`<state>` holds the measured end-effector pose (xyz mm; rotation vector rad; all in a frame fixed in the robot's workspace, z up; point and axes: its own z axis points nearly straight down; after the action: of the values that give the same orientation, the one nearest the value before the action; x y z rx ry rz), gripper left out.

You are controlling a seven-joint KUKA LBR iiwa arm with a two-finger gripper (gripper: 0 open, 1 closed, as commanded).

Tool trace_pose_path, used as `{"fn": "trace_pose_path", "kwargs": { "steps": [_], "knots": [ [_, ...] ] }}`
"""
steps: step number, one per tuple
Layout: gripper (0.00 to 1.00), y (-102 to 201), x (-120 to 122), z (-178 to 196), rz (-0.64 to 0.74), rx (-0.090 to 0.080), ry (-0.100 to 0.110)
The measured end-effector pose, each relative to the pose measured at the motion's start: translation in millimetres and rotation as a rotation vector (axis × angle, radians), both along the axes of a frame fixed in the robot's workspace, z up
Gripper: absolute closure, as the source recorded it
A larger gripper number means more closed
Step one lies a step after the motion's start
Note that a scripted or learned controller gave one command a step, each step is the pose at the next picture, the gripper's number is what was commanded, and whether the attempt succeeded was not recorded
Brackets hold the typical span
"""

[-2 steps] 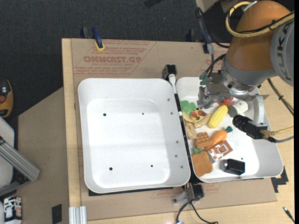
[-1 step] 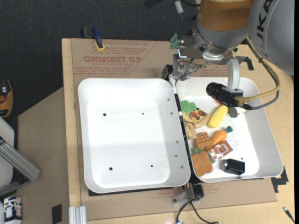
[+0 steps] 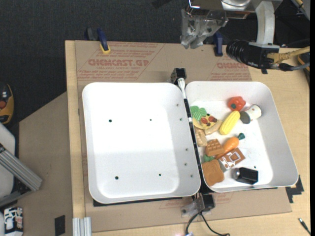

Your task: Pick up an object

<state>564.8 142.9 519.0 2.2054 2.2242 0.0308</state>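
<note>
Overhead, claw point(image 3: 196, 33) beyond the bins, touching nothing, finger spread impossible to tell

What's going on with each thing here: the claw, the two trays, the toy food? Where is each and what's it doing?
gripper: raised above the bench's far edge, beyond both bins, nothing visible between its fingers.
left bin: lying flat, white floor bare.
right bin: lying flat, toys clustered along its left side.
tomato: lying near the far wall.
corn: lying at a slant.
carrot: on its side.
black block: lying near the front wall.
</note>
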Motion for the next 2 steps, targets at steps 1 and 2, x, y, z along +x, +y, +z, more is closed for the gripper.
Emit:
{"fn": "trace_pose_path", "kwargs": {
  "steps": [1,2],
  "knots": [
    [1.00,6.8,81.5,-203.7,-0.010,-0.012,0.036],
    [1.00,71.2,101.2,-265.4,-0.003,-0.007,0.025]
  ]
}}
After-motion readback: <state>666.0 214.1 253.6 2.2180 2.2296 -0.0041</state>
